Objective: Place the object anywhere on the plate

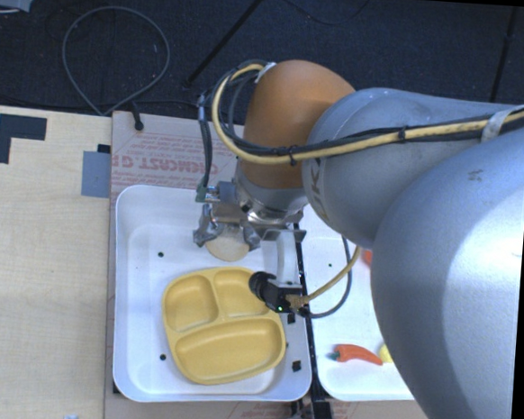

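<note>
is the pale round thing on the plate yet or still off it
Off it. The pale object lies on the bin floor just beyond the yellow plate's far rim, under the gripper.

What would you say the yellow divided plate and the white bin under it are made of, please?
The plate looks like moulded plastic, matte yellow with soft rounded dividers. The bin looks like smooth white plastic with a faint sheen, though coated metal cannot be excluded.

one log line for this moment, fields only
hand: low in left bin, over pale object | yellow plate: bare, nearer the camera | orange object: right bin
</note>
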`<state>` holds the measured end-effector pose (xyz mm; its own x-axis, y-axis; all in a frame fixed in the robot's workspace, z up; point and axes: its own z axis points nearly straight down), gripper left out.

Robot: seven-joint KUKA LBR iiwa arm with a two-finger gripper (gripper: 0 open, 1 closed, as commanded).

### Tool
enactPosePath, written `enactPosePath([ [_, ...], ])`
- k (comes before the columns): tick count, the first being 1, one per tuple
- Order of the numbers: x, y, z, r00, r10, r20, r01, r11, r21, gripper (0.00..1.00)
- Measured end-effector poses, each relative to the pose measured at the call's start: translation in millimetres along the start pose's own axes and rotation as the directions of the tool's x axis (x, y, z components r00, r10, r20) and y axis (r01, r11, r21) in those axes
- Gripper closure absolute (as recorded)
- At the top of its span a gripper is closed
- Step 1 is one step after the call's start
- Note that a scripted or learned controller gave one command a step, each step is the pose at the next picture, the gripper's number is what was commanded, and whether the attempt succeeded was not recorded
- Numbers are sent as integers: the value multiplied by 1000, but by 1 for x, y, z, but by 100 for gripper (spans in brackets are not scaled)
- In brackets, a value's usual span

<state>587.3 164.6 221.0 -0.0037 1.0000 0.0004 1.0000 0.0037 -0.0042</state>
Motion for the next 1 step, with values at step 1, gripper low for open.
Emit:
enactPosePath([
  [1, -1, 0, 0, 1000, 1, 2, -1, 1000, 0, 0],
])
